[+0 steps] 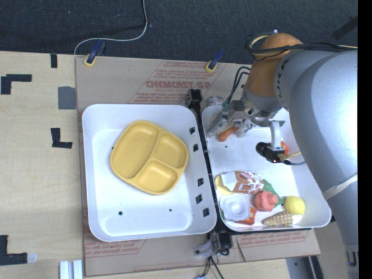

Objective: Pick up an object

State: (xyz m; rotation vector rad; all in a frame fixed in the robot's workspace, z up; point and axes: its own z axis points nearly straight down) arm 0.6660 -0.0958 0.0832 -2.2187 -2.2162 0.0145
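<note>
hovering my gripper (224, 127) over the orange piece (226, 133) beside the divider (200, 156), i cannot tell its state. crowding the divider could make me clip it and miss.

The gripper (224, 127) sits low in the right bin's (302, 182) far corner, over what looks like a small orange piece (226, 134). A yellow divided plate (149, 156) lies in the left bin (96, 173).

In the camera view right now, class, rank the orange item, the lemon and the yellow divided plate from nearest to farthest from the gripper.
1. Orange item: right bin, top, at the gripper.
2. Yellow divided plate: left bin.
3. Lemon: right bin's lower right corner.
</note>
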